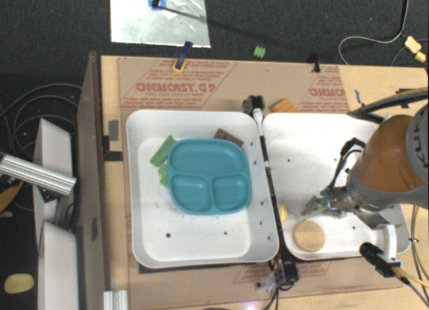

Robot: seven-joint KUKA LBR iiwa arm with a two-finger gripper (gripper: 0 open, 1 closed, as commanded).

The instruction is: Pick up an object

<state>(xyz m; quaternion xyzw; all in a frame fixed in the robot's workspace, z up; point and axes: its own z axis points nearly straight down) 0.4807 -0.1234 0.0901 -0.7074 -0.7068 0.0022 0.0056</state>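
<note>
In the right bin a round tan wooden disc lies flat near the front edge. My gripper hangs just above and behind the disc, reaching in from the right, and nothing shows between its tips. A small pale yellow piece sits against the bin's left wall, left of the disc. In the left bin a blue divided plate lies in the middle. Green pieces stick out from under its left side, and a brown block lies at its back edge.
The divider wall between the two bins runs just left of the disc. An orange-brown block rests on the cardboard behind the bins. The arm's bulky orange and grey wrist covers the right bin's right side.
</note>
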